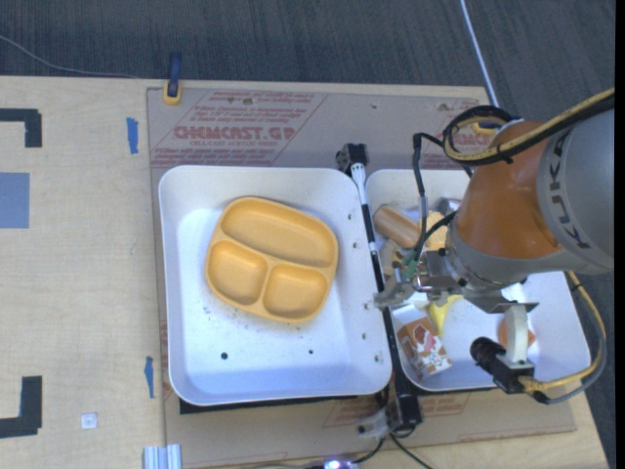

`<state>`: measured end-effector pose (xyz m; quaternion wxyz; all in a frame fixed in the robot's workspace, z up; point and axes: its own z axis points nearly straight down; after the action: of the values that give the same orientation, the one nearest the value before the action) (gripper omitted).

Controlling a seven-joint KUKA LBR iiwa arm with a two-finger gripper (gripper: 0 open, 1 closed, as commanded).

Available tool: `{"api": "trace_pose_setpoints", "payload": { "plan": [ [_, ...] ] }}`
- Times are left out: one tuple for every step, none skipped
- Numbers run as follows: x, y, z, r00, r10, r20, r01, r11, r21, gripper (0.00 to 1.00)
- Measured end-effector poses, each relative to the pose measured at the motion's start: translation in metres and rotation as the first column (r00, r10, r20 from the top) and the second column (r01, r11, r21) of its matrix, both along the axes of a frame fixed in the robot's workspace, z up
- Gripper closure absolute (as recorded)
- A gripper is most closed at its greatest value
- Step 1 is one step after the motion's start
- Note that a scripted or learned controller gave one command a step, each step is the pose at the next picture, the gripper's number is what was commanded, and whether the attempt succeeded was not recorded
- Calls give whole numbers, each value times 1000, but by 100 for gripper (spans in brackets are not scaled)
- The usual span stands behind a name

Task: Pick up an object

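My gripper (402,283) is low over the left part of the right bin (566,360), under the orange-banded wrist. A brown bun-like piece (395,225) lies just behind it, and a yellow object (436,231) beside that is partly hidden by the arm. In front of the gripper a small carton with a red and white print (423,348) lies near the bin's front left corner. A yellow piece (441,313) shows between the carton and the wrist. An orange and white item (518,336) sits to the right, partly behind a black part of the arm.
The left bin (186,340) holds a yellow three-compartment plate (271,259) near its middle. A black clamp and a rail (363,203) run along the wall between the two bins. Cables (562,384) loop off the arm over the right bin's front right.
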<state>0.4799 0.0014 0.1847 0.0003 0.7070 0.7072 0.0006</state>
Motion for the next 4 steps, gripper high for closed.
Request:
{"api": "trace_pose_setpoints", "payload": {
  "plan": [
    [0,0,0,1000,0,0,0,1000,0,0],
    [0,0,0,1000,0,0,0,1000,0,0],
    [4,-31,-29,1000,12,9,-12,1000,18,0],
    [2,-89,0,1000,-1,2,1,1000,-2,0]
  ]
}}
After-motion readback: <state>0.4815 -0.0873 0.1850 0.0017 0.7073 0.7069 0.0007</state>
